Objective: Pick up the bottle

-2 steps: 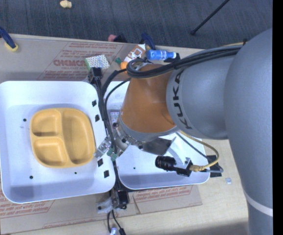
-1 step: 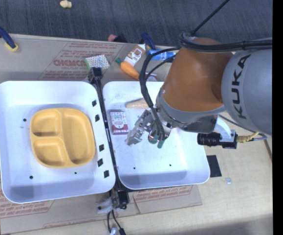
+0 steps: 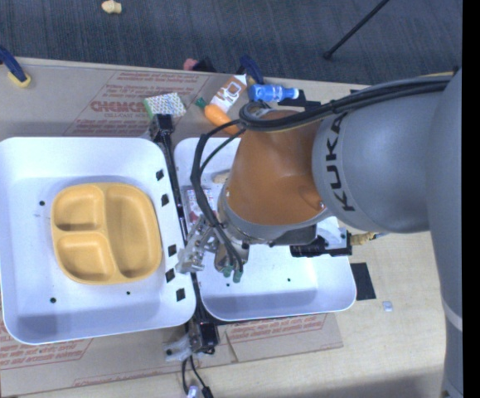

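The arm (image 3: 322, 172) hung over the right bin (image 3: 306, 297), approaching; finger state unclear; next, locate the bottle.

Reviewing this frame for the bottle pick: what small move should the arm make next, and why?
Probably lift and pull back a little to re-sight the target. The gripper sits low at the right bin's left wall, with no bottle visible between its fingers, and the arm's orange band hides much of that bin. The yellow divided tray lies in the left bin.
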You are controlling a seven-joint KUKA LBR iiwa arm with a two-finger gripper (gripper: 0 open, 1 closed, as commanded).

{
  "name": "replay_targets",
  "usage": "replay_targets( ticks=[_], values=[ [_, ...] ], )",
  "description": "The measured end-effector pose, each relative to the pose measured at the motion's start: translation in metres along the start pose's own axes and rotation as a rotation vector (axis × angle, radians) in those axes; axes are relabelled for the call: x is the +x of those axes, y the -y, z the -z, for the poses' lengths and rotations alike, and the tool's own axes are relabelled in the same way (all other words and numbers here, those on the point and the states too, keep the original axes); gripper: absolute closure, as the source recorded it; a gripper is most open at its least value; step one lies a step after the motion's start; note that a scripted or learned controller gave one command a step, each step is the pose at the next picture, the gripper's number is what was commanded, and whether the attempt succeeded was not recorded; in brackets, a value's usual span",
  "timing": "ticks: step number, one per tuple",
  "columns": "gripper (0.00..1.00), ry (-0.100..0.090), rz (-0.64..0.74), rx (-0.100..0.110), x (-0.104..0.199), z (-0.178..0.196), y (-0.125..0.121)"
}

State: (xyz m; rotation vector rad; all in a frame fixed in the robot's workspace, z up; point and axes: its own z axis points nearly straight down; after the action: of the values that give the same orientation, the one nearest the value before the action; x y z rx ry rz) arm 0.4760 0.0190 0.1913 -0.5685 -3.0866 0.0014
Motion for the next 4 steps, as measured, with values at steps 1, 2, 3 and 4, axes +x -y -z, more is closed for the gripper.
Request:
replay_targets(
  ticks=[1,2,3,4],
  values=[
    [1.0,0.005,0.359,0.0,-0.016,0.045,0.039],
    [1.0,0.0,0.479,0.0,0.0,0.012,0.001],
    [1.0,0.004,0.313,0.0,-0.011,0.076,0.016],
    [1.0,-0.001,0.241,0.001,0.013,0.0,-0.032]
  ],
)
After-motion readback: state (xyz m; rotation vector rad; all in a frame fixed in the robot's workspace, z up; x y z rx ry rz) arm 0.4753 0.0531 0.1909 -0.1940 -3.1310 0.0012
